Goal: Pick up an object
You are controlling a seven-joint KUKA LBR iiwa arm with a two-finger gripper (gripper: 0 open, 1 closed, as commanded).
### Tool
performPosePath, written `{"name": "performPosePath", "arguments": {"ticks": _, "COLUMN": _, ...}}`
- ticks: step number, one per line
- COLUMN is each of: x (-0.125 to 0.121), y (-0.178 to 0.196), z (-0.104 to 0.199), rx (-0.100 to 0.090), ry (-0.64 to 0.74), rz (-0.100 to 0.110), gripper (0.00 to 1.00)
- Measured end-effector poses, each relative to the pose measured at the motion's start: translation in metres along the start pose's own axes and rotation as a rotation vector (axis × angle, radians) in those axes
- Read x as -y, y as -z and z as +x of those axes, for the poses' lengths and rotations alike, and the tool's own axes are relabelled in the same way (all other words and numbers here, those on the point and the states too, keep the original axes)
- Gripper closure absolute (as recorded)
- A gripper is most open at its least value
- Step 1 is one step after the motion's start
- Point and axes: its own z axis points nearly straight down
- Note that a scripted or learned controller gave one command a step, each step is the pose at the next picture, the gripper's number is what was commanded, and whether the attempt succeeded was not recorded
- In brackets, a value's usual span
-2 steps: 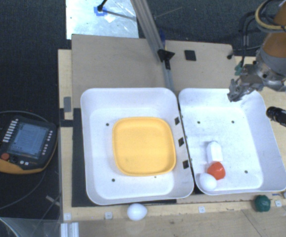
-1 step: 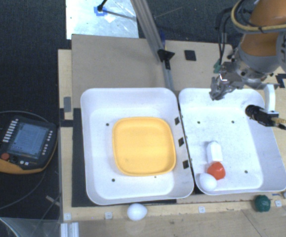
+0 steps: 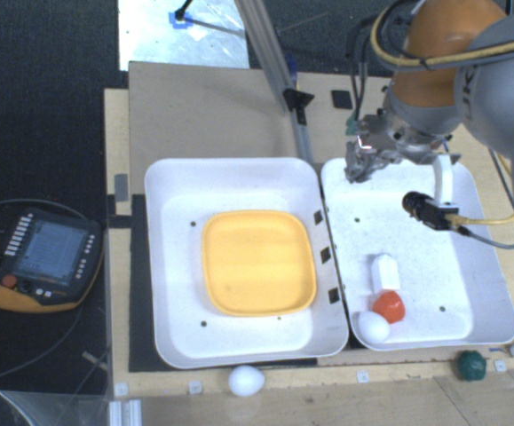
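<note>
nearest you, a white egg-shaped piece (image 3: pixel 246 381) lies on the surface (image 3: pixel 203 105) just outside the near rim of the left bin (image 3: pixel 172 238), and off to the right a dark green ball (image 3: pixel 470 365) sits beyond the near right corner of the right bin (image 3: pixel 487 264). look in the left bin and you find one thing: a yellow square plate (image 3: pixel 259 261) with rounded corners and a smooth, matte face, lying flat in the middle. in the right bin, three small things cluster at the near left: a white blocky piece (image 3: pixel 384 272), a glossy orange-red round piece (image 3: pixel 388 306) touching its near end, and a white ball (image 3: pixel 374 327) against the near rim. both bins are shallow, white and smooth-walled. your pincer (image 3: pixel 359 169) hangs over the far left corner of the right bin, well apart from that cluster; you cannot tell whether it is apart or together. a yellow handheld controller (image 3: pixel 42 260) with a grey screen rests far left on dark carpet.
</note>
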Motion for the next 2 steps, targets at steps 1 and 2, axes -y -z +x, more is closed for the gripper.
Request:
{"name": "performPosePath", "arguments": {"ticks": 1, "x": 0.001, "y": -0.005, "z": 0.054, "rx": 0.0, "ry": 0.001, "rz": -0.001, "gripper": 1.0}}
{"name": "performPosePath", "arguments": {"ticks": 2, "x": -0.01, "y": -0.021, "z": 0.099, "rx": 0.0, "ry": -0.001, "rz": 0.0, "gripper": 1.0}}
